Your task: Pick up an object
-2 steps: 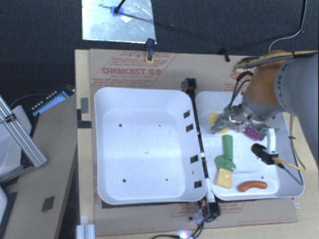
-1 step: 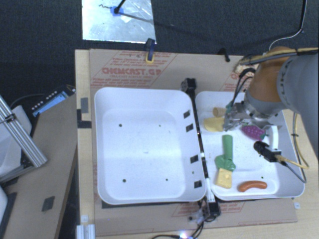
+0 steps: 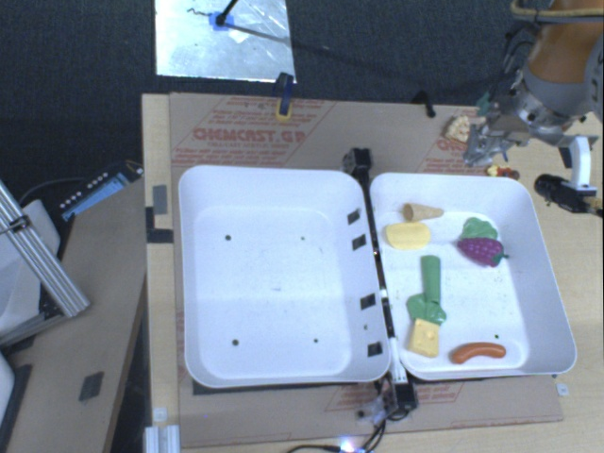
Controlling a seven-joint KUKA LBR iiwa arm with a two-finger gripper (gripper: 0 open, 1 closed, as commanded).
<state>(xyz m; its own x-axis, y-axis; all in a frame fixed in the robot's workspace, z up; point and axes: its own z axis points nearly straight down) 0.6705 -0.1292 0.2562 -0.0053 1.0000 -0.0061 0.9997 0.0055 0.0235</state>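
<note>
- Above the far right corner of the right bin (image 3: pixel 557 295), my tool (image 3: pixel 486 147) hangs over the counter (image 3: pixel 283 125), just outside the bin's back rim; I cannot tell from this slant what state it is in, as it is small and blurred against the clutter behind it.
- Nothing is between its tips that I can make out, so I judge the pick is not yet begun: the step in hand is choosing a target and coming down on it.
- All the candidates lie in the right bin: a cone (image 3: pixel 422 212) and a yellow piece (image 3: pixel 407 236) near the back, a grape bunch (image 3: pixel 480 249) with a green leaf (image 3: pixel 478 226) touching it, a green handle (image 3: pixel 429 286) in the middle, a cheese wedge (image 3: pixel 424 337) just below it, and a sausage (image 3: pixel 478 352) near the front rim.
- The grape bunch looks like my best choice: it is nearest the tool, forward of it and slightly to the left in this view, and it stands well apart from the bin walls.
- To do this well I would centre over the bunch before descending, straddle its narrow width, and keep clear of the leaf so it does not foul the grip.
- The left bin (image 3: pixel 203 253) plays no part in this step.
</note>
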